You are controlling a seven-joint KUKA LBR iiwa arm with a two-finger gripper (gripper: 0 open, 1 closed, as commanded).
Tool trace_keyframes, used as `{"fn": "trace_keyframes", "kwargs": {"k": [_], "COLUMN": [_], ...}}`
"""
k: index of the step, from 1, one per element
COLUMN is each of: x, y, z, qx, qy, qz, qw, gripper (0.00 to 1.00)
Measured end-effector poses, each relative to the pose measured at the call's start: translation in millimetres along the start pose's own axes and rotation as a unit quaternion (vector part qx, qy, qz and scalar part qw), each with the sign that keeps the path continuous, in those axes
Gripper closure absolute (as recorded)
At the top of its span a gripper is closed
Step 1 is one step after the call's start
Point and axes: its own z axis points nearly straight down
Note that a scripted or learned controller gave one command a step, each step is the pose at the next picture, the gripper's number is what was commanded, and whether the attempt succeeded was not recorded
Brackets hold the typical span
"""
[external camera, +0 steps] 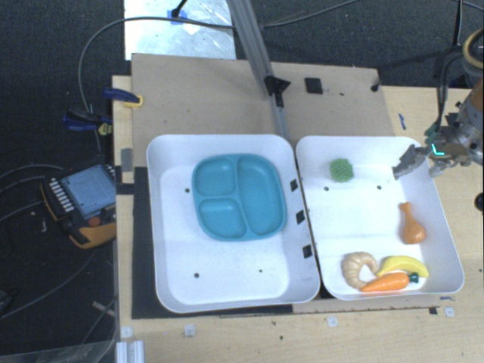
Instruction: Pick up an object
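- Objects for picking all lie in the right bin (378, 233): a green broccoli piece (342, 170) near its far-left corner, an orange pear-shaped piece (411, 225) by the right wall, and a cluster at the near-right corner made of a tan croissant (358, 266), a yellow banana (404, 265) and an orange carrot (386, 282).
- Croissant, banana and carrot touch or overlap one another and sit close against the near rim, so little free room is left around them.
- Broccoli stands alone with bare white floor on every side, well apart from the other pieces.
- Middle of the right bin is open floor, between the broccoli and the near cluster.
- Left bin (174, 263) bears a blue divided plate (238, 197) set toward its far side, with bare floor near the front.
- Gripper (416, 161) hangs over the far-right corner of the right bin, above its rim, holding nothing.
- Its two fingers appear spread apart, one dark finger (403, 162) pointing toward the bin's interior.
- Pear-shaped piece is the nearest item to the gripper, lying nearer the camera along the right wall; the broccoli is off to the gripper's left in the view, across open floor.
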Motion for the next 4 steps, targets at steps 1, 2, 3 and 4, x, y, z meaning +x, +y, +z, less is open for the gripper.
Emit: {"fn": "trace_keyframes", "kwargs": {"k": [1, 2, 3, 4], "x": [0, -3, -13, -16], "y": [0, -1, -2, -11], "z": [-1, 62, 115, 174], "qx": [-0.001, 0.002, 0.002, 0.002], "qy": [0.000, 0.000, 0.000, 0.001], "qz": [0.000, 0.002, 0.002, 0.002], "qw": [1.0000, 1.0000, 1.0000, 1.0000], "gripper": [0.00, 0.00, 0.00, 0.00]}}
